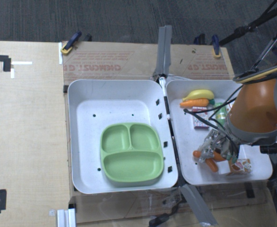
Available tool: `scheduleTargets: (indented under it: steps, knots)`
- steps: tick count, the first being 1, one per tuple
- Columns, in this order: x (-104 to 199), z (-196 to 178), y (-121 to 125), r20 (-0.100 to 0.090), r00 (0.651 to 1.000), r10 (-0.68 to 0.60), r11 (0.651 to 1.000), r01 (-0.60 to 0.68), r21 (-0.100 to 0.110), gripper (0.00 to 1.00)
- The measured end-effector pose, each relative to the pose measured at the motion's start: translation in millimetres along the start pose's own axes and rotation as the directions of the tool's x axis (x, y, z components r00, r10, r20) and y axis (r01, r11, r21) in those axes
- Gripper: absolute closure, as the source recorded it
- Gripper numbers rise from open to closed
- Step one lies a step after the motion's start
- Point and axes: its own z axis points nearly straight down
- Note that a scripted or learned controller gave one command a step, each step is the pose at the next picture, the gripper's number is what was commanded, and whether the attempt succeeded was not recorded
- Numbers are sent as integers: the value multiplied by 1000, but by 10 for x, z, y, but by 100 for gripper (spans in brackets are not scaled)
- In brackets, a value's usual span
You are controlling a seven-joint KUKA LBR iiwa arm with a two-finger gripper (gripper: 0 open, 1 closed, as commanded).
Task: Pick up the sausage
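The sausage [211, 164], short and orange-red, lies in the front part of the right bin [190, 174]. Another small orange piece [196, 153] pokes out just left of it. My gripper [215, 148] reaches down right over the sausage, touching or nearly touching it, and hides part of it. The arm's orange band [255, 108] sits above the bin's right side.
A banana [200, 94] and a carrot [196, 103] lie at the back of the right bin, with a small packet [200, 119] before them and a printed packet [242, 166] by the sausage. The left bin [82, 126] holds a green divided plate [131, 152].
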Motion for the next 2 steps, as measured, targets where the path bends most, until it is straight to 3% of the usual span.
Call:
scheduleTargets:
  steps: [1, 2]
  knots:
    - [-166, -1489, 748, 2, 1000, 16, 1000, -16, 1, 100]
    - [-165, -1488, 747, 2, 1000, 17, 1000, -17, 1, 0]
